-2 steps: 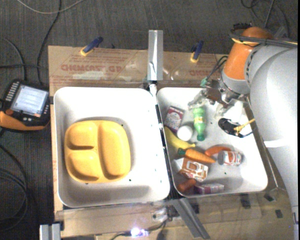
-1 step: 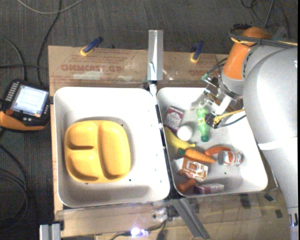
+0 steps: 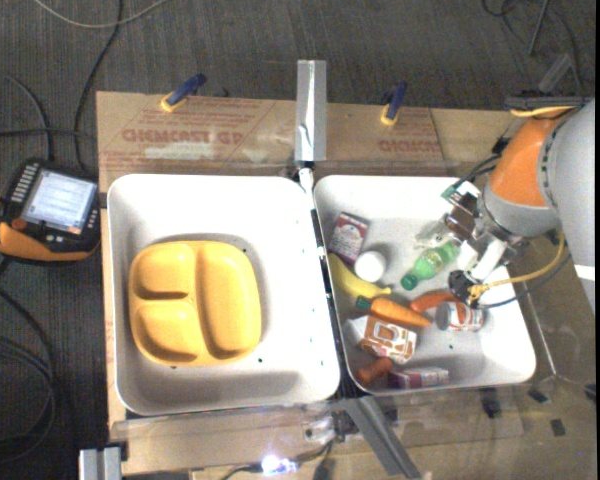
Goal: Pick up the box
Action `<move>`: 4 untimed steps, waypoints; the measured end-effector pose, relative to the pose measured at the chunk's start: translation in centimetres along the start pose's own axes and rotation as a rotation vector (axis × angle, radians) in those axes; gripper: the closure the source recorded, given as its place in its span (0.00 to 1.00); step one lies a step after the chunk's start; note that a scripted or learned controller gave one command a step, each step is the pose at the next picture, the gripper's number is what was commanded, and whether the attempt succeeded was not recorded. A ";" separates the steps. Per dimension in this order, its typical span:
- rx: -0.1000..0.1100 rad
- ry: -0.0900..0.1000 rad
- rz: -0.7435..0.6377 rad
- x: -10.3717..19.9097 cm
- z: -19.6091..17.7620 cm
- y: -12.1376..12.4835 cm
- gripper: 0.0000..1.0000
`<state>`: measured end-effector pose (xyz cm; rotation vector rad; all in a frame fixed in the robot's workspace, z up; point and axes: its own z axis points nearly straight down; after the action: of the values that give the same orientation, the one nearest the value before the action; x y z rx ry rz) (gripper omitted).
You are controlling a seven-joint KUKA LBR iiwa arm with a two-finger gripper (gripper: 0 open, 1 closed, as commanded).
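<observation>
Three boxes lie in the right bin (image 3: 510, 363). A small red and white box (image 3: 348, 235) sits near its far left corner. A red and white carton (image 3: 388, 340) lies lower down, and a flat pink box (image 3: 421, 376) rests by the near wall. My gripper (image 3: 461, 217) hangs over the bin's far right part, above and to the right of a green bottle (image 3: 430, 263). It is well apart from all three boxes, and nothing shows in its grasp.
Around the boxes lie a banana (image 3: 351, 283), a white cap (image 3: 370, 265), a carrot (image 3: 400, 313), a red pepper (image 3: 435, 300) and a small can (image 3: 461, 316). The left bin (image 3: 130, 373) holds a yellow divided tray (image 3: 195, 300).
</observation>
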<state>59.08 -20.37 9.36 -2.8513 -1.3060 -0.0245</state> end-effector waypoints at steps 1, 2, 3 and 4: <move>-0.007 -0.015 0.244 6.7 0.4 0.5 0.00; -0.003 -0.026 0.624 8.9 0.6 0.4 0.00; -0.004 -0.036 0.666 10.7 0.6 -0.7 0.00; -0.009 -0.015 0.629 2.4 0.4 -4.6 0.00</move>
<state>57.18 -15.53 8.98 -3.1252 -0.3610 -0.0062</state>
